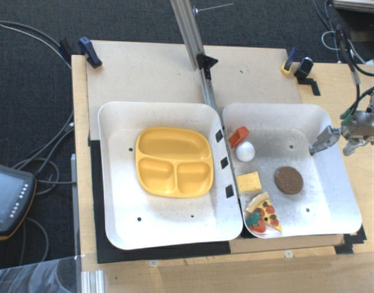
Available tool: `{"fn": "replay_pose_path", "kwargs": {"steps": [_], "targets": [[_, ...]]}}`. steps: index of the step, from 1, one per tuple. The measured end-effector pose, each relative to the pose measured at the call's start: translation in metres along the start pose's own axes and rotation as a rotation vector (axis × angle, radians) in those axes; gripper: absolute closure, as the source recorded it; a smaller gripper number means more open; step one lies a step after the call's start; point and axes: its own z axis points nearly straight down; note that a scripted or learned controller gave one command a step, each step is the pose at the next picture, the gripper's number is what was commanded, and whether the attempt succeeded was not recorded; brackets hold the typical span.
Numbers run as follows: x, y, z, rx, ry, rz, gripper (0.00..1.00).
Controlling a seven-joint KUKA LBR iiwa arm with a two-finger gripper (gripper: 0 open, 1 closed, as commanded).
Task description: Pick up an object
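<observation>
No writing is legible. A glossy yellow divided tray (174,162) lies mid left bin (116,224). In the right bin (333,206): white egg (244,151), brown disc (288,180) centrally. My end effector (333,140) hovers at its right rim; whether its grip is spread I cannot tell.

A yellow plastic divided tray (174,162) lies in the left shallow white bin (113,224). A slanted metal pole (185,20) rises behind, and a dark handheld pendant (8,197) rests on the carpet at far left.
</observation>
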Motion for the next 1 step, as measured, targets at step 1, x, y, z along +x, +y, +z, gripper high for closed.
{"fn": "replay_pose_path", "kwargs": {"steps": [1], "targets": [[0.0,0.0001,0.0,-0.001,0.0,0.0,0.0]]}}
